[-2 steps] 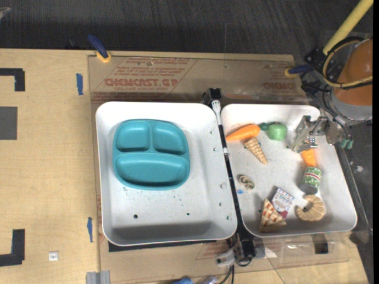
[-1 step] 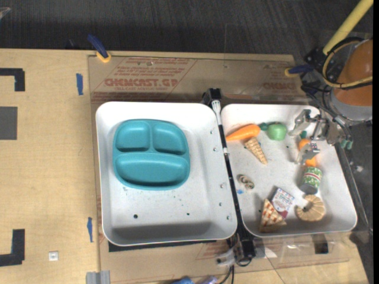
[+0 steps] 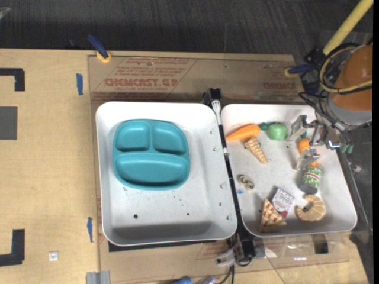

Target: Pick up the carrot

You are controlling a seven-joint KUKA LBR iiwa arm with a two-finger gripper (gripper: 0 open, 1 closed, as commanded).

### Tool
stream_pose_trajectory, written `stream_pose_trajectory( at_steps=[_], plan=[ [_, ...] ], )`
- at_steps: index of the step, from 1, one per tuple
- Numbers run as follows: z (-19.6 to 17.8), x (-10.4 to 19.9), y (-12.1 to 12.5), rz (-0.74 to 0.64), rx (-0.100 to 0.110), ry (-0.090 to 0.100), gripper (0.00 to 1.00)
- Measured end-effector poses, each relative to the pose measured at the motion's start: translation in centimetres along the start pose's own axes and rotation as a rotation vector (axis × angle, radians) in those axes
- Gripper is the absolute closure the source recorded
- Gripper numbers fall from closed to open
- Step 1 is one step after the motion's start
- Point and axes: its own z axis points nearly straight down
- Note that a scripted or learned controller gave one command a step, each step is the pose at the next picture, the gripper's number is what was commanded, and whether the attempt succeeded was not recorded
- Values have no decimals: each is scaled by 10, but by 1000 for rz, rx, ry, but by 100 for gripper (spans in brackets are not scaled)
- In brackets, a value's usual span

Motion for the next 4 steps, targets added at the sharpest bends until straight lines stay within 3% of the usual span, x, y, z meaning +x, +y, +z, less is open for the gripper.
stream_pose_trajectory(
  at_steps=[1, 2, 3, 4],
  plan=[
    [0, -6, 0, 315, 0, -3, 0],
    [0, 6, -1, 459, -1, 3, 0],
    [-15, 2, -2, 458, 1, -12, 100],
    [-85, -21, 101, 503, -5, -6, 100]
  ],
)
